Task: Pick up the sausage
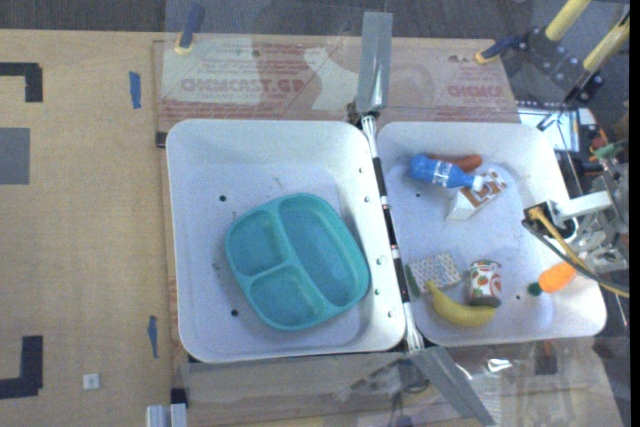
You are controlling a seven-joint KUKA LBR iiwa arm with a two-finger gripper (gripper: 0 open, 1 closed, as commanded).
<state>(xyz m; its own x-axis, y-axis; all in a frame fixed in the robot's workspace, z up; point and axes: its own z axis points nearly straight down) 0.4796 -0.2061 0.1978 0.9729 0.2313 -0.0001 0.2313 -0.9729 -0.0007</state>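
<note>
The sausage (pixel 464 160) is a short reddish-brown piece lying at the back of the right bin (pixel 520 150). It touches the far side of a blue bottle (pixel 437 171). My gripper (pixel 583 237) hangs over the right rim of that bin, well to the right of the sausage and nearer the front. It sits just above an orange carrot (pixel 555 277). Nothing shows between the gripper and the sausage except bare bin floor and a small carton (pixel 478 194).
The right bin also holds a patterned packet (pixel 435 269), a small can (pixel 484 282) and a banana (pixel 460 309) near its front. A teal divided plate (pixel 296 261) lies in the left bin (pixel 200 175). A metal divider (pixel 375 75) stands behind the bins.
</note>
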